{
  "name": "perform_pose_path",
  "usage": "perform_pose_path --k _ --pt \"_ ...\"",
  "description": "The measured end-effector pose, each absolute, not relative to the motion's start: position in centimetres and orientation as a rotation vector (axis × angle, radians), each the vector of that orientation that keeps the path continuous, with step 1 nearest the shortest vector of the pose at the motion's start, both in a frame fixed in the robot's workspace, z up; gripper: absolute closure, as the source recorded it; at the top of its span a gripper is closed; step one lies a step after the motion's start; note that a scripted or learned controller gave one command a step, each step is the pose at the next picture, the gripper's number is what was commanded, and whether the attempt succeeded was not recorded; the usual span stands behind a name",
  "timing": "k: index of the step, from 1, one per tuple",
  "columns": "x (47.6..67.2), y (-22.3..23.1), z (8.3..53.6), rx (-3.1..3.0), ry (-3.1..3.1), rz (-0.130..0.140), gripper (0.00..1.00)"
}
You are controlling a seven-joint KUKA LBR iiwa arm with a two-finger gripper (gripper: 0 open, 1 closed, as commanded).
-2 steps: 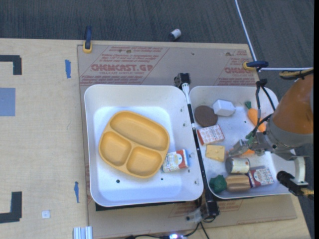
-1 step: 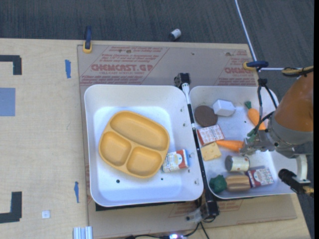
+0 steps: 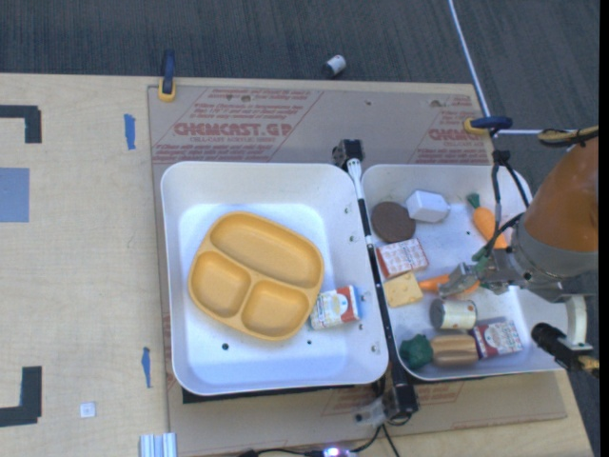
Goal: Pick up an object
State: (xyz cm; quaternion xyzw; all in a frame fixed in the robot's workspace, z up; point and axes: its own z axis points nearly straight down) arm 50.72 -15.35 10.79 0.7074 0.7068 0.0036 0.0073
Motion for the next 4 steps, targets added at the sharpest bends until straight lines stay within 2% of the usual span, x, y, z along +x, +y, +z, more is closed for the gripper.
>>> perform_pose_path --k 1,2,3,4 --pt "50.9 -15.4 11.8 2.209 2.207 0.014 1.0" --pt "50.9 -15.4 11.8 2.209 2.207 0.014 0.0" --pt "51.0 -15.4 12.9 2.206 2.204 0.017 1.0" --pt "51.0 -15.4 12.8 2.206 2.205 0.017 0.0"
